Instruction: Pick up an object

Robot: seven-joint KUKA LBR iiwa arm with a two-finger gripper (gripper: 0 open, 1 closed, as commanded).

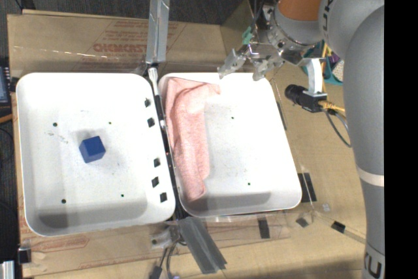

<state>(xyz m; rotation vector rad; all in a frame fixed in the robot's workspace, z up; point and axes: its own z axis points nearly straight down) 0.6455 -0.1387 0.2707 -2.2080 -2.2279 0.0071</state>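
Meanwhile, jaws (243, 65) hung apart, empty, over right bin's (281, 160) far edge | pink cloth (188, 140) lay along that bin's left wall, long axis near-to-far, just left and nearward of jaws | blue cube (92, 148) sat well apart in left bin (39, 206).

Faint red print runs across the cardboard sheet (98, 36) behind the bins, too washed out to read. White letters on the grey arm (356, 3) near the orange band appear to spell KUKA, partly cut off.
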